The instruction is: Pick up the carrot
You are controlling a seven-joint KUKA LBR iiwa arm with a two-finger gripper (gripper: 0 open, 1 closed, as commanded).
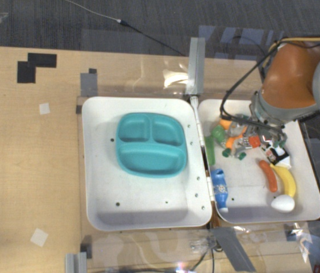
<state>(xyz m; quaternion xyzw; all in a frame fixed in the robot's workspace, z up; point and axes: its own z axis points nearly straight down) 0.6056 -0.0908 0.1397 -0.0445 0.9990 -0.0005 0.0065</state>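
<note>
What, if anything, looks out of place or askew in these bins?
Nothing looks spilled or broken. The teal plate lies flat in the left bin; the toy foods crowd the right bin, with the blue bottle along its left wall.

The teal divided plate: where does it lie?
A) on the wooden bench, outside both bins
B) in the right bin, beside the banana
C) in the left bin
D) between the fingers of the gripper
C: the teal plate lies flat in the left bin, while the banana lies in the right bin.
</note>
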